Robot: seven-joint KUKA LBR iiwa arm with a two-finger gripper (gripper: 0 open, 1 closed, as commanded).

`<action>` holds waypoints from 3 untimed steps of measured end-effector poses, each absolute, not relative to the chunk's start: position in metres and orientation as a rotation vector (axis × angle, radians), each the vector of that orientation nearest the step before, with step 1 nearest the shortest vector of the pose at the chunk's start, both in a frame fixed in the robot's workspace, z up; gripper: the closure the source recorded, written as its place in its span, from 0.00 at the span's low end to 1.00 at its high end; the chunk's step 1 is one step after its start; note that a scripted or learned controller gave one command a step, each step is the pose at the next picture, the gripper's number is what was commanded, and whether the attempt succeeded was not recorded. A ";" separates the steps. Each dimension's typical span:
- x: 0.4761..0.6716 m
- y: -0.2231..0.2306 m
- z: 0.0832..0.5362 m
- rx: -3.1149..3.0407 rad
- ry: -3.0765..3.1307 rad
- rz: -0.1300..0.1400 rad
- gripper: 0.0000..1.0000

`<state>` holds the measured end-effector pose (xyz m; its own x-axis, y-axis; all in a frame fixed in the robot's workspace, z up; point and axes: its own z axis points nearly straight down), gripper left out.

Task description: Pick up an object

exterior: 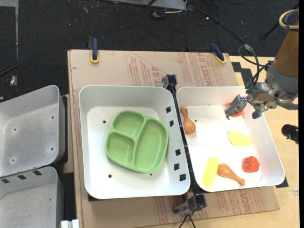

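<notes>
Five small things lie in the right bin (273, 146), any of them open to picking. An orange-brown toy drumstick (188, 123) rests against the bin's left wall, near the divider between the two bins. A pale yellow lemon-like piece (239, 138) sits toward the right side, with a red tomato-like piece (251, 164) just below it near the right wall. Along the near edge a yellow banana-like piece (210, 171) lies lengthwise, and a second orange drumstick (231, 173) lies just beside it, its thick end close to the banana.

One more reddish-orange scrap (237, 111) shows at the tool (236, 107), near the back right part of the same bin. It sits right at the grey fingertips, but I cannot tell whether it is between them or just behind them, nor whether the fingers are spread or pressed together. The arm (286, 65) reaches in from the right, its orange band above the grey wrist.

The left bin (90, 108) holds a green divided plate (137, 140) with three compartments, lying flat near the middle. Both bins stand on a brown cardboard sheet (142, 68) clipped to the bench by yellow and blue clamps (94, 51) at the far edge. Further white trays (28, 122) lie off to the left.
</notes>
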<state>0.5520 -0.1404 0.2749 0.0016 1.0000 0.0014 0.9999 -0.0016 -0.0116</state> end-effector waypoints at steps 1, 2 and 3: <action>0.554 -0.140 0.281 -2.220 -2.223 0.001 0.00; 0.556 -0.137 0.217 -2.219 -2.217 0.006 0.00; 0.548 -0.137 0.154 -2.220 -2.215 0.006 0.00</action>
